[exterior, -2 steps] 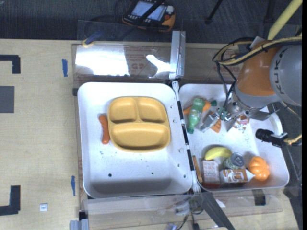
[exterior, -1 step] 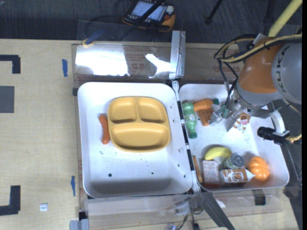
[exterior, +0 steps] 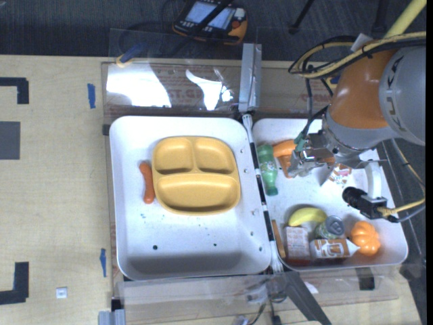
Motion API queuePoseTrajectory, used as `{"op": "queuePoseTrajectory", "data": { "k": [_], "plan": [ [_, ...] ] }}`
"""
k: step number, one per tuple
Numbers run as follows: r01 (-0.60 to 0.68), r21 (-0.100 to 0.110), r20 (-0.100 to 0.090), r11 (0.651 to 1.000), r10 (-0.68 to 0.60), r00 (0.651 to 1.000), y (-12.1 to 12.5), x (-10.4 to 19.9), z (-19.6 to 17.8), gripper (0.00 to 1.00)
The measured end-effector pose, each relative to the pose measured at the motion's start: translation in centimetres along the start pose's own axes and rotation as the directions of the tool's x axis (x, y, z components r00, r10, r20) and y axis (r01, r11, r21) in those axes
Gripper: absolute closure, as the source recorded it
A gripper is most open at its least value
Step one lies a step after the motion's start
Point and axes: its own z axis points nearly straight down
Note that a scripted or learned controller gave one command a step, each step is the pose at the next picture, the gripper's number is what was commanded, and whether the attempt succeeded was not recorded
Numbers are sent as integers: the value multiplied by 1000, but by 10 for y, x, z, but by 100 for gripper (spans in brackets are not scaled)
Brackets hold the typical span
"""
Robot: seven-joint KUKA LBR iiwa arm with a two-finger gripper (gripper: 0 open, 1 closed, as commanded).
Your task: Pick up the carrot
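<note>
Carrot [exterior: 284, 147] lies touching pincer [exterior: 298, 162] beside green bottle [exterior: 268, 169]

Both bins [exterior: 128, 181] are white. In the left one lies a mustard-yellow plate [exterior: 196, 175], plain and unpatterned, and at its nine o'clock an orange-red sausage [exterior: 147, 183]. In the right bin: a clear green bottle [exterior: 268, 169] with a paler label, an orange carrot [exterior: 285, 148] at its one o'clock, a yellow banana [exterior: 308, 216], a brown-and-white printed box [exterior: 318, 246], a grey can [exterior: 333, 225] and an orange pepper [exterior: 365, 237]. The arm [exterior: 392, 100] is grey with an orange band.
</note>
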Motion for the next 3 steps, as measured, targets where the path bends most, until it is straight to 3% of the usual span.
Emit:
{"op": "queuePoseTrajectory", "data": {
  "k": [1, 2, 3],
  "plan": [
    [-408, 2, 1, 913, 408, 913, -27, -28, -100, 100],
    [-408, 2, 1, 913, 408, 913, -27, -28, -100, 0],
    [-199, 7, -1, 980, 199, 980, 25, -13, -32, 0]
  ]
}}
